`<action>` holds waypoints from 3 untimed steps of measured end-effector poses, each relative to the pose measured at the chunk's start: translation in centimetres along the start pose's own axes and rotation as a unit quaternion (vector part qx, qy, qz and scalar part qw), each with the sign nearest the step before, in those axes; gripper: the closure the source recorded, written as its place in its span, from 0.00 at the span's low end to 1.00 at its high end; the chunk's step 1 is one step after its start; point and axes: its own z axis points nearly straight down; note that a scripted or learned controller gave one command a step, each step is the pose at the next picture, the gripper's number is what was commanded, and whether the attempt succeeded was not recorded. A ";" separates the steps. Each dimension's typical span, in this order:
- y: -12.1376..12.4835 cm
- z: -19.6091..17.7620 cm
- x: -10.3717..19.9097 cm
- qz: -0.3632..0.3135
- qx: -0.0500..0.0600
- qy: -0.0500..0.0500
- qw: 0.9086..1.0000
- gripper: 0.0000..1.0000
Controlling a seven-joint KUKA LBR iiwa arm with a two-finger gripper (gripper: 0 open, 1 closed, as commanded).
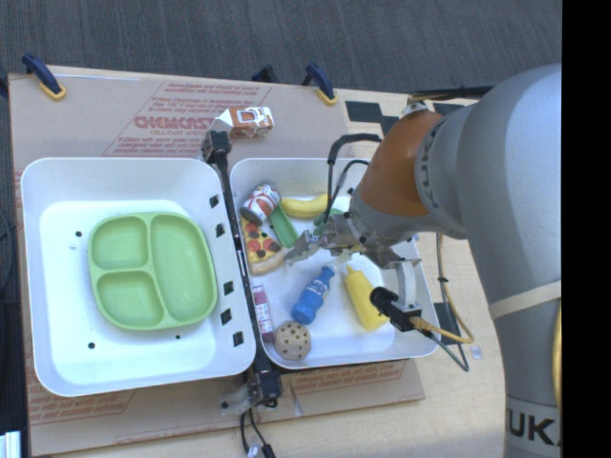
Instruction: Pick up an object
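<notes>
Objects are crowded in the right bin (pixel 406 346): a blue bottle (pixel 313 295), a yellow bottle (pixel 362 297), a banana (pixel 304 205), a pizza slice (pixel 261 246). The gripper (pixel 320 237) is seen above them; whether it is clenched cannot be told.

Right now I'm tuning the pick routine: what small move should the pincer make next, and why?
Probably a short descent straight down. The pincer hangs in the right bin, low over the green object and the pizza slice toy, with nothing visibly between its fingers. The blue bottle and yellow bottle lie farther off.
</notes>
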 end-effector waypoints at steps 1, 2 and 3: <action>-0.1 -0.9 0.0 -0.002 0.003 0.000 1.000 1.00; -3.8 -9.7 -6.4 0.001 0.001 0.000 1.000 1.00; -1.3 -15.5 -6.9 0.000 0.001 0.000 1.000 1.00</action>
